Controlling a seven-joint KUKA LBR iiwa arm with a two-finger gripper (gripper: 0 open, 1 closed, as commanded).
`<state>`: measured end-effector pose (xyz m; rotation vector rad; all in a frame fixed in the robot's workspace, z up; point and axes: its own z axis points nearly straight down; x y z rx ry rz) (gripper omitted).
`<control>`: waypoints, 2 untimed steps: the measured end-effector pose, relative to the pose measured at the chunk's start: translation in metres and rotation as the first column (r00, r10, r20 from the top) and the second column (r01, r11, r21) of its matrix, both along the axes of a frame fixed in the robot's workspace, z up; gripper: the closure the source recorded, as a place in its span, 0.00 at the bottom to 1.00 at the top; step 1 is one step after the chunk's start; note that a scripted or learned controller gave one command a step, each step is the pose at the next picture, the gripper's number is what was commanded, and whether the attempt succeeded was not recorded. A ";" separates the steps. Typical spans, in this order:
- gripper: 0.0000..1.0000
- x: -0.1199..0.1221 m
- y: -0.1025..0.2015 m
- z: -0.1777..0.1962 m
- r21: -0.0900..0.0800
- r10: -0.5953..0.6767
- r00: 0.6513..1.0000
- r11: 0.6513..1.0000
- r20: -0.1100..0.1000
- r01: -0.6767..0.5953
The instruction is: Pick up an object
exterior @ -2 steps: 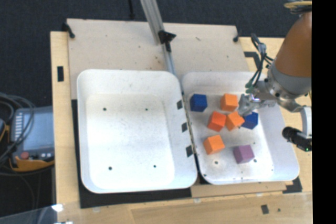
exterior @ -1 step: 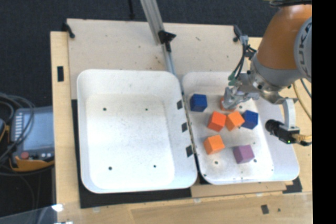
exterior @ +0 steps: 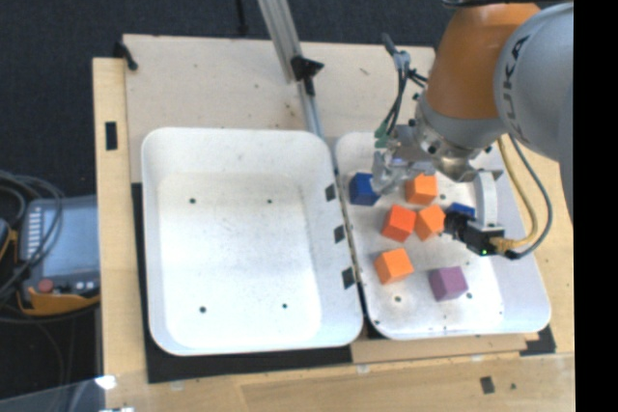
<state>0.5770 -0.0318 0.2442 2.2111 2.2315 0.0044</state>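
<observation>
The arm's grey and orange wrist (exterior: 483, 72) covers the far corner of the right bin (exterior: 521, 304) and runs off the frame's right side, hiding the gripper's fingertips and part of a blue block (exterior: 462, 208) beneath.

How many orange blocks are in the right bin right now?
4: one orange block beside the tool, two touching mid-bin, and one nearer the front. The arm may hide more.
</observation>
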 end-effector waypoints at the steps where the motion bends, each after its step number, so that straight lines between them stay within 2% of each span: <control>1: 1.00 0.004 0.056 0.005 0.000 0.000 1.000 1.000 0.000 0.000; 2: 1.00 0.020 0.109 0.007 0.000 -0.001 1.000 1.000 -0.001 0.001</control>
